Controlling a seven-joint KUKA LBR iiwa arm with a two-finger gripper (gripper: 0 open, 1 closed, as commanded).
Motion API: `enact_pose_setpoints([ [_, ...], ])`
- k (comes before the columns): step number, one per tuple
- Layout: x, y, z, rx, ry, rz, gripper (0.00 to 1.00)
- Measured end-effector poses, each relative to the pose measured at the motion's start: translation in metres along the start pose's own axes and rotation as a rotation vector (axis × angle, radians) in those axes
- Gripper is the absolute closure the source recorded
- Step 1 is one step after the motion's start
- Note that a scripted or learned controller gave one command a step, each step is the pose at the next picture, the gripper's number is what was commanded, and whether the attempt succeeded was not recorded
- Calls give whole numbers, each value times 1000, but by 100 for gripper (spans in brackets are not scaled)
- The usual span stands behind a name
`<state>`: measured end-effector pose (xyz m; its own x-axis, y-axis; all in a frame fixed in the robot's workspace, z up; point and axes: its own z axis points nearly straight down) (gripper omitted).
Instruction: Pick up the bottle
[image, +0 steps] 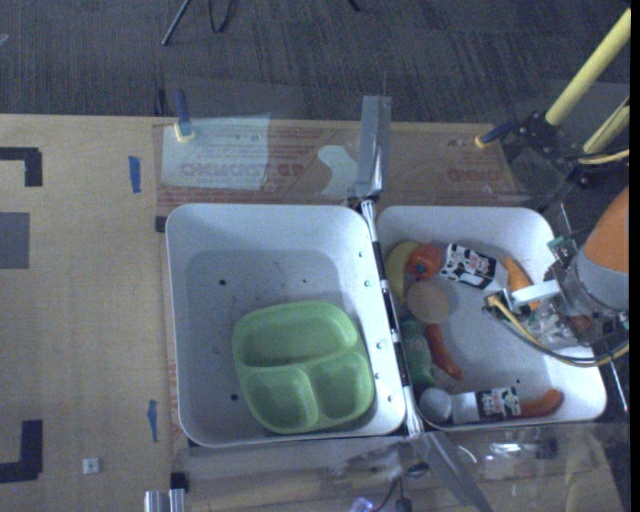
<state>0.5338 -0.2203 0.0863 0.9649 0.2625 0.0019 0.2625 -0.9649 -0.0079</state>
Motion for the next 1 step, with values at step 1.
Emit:
enact_pose_setpoints([
  [1,0,-1,-9,2,-2,-2,100],
])
